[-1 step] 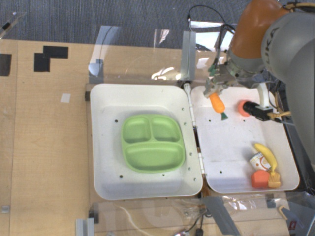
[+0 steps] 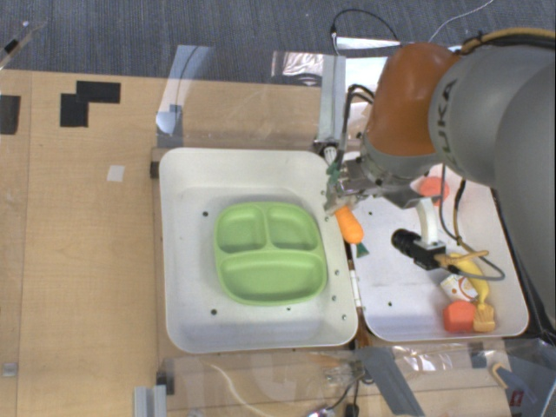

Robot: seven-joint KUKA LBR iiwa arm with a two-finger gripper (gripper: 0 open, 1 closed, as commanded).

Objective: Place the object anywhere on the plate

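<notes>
Green divided plate in left bin. Toy carrot at bins' junction, just below gripper; grip state cannot be told.

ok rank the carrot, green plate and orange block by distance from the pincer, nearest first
From the pincer:
1. carrot, just below it at the bins' shared edge
2. green plate, in the left bin
3. orange block, near corner of the right bin
</notes>
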